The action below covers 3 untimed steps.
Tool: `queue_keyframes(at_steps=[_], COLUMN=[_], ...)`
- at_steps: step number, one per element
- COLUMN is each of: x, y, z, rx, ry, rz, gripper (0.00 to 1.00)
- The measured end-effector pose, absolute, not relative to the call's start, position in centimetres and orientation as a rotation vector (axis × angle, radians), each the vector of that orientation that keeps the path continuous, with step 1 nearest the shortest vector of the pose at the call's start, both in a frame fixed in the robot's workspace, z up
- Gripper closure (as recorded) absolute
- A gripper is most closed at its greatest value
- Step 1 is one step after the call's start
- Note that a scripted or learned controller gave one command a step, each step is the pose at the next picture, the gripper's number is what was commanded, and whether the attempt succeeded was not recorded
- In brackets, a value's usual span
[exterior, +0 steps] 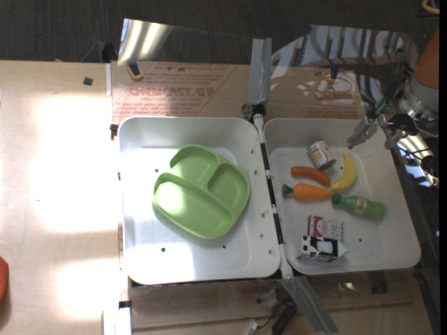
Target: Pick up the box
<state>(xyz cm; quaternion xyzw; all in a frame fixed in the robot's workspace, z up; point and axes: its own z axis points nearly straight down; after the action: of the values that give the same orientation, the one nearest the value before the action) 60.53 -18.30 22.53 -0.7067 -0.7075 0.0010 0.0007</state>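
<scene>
My gripper (363, 132), fingers unreadable, hovers at the right bin's (401, 208) upper edge; the milk carton (323, 238) lies lower centre with open floor rightward.

Box (323, 237) open from above, green bottle (359, 206) and carrot (308, 192) near its far side

bench (49, 187): pale wood, sunlit patches | cardboard sheet (181, 89) behind | dark floor (209, 5)
</scene>
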Motion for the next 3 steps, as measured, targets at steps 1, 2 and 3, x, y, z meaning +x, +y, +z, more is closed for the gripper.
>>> queue_keyframes(at_steps=[1, 2, 3], x=[65.3, 65.3, 59.6], y=[-15.5, -15.6, -11.9], z=[9.2, 10.1, 18.6], rx=[-2.176, -2.175, -2.138], ry=[-2.268, -2.272, -2.301], rz=[0.0, 0.002, 0.001], gripper=[0.0, 1.0, 1.0])
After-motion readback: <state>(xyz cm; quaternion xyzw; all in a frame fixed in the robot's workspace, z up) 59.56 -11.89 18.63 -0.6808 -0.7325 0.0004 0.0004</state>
